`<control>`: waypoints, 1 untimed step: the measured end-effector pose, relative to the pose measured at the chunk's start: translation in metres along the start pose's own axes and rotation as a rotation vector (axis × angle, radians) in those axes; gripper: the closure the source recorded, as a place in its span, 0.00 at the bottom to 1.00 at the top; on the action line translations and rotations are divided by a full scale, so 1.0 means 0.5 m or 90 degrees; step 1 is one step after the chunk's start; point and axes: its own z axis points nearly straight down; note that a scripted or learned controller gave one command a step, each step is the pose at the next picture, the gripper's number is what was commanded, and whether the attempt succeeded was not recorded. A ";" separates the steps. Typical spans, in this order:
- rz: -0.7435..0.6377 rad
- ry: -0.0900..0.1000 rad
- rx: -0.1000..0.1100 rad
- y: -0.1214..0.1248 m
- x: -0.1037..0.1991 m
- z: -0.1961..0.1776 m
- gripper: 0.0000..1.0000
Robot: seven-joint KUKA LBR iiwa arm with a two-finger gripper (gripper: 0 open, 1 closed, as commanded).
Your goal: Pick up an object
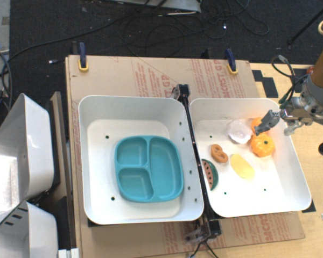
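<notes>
The grey arm comes in from the right, and its fingers [269,121] hang over the top part of the right bin [290,195]. I cannot tell if the fingers are spread apart or squeezed together, because they look like one dark grey shape from up here. Nothing can be seen between them, so I think they are not carrying anything yet. The closest thing is the orange fruit [262,145], which sits just below the fingers, almost under them. It is round, so it has no long side to line up with. A small orange piece [256,124] peeks out just to the left of the fingers, very near them. A soft white lump [239,131] lies a little farther left, close beside the orange fruit. A yellow lemon shape [241,166] is lower down and to the left, and its long side runs at a slant, from upper left to lower right. A little brown pretzel shape [219,153] and a watermelon slice [209,174] are farther left again, close to the wall between the bins. The left bin [91,144] holds a blue plate with three parts [148,169], well apart from the fingers. I think the easy pick is the orange fruit, since the fingers only need to go down and a tiny bit toward the front. The job looks like it is just getting started.
</notes>
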 end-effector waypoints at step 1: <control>-0.002 -0.002 -0.008 0.005 0.001 -0.014 0.00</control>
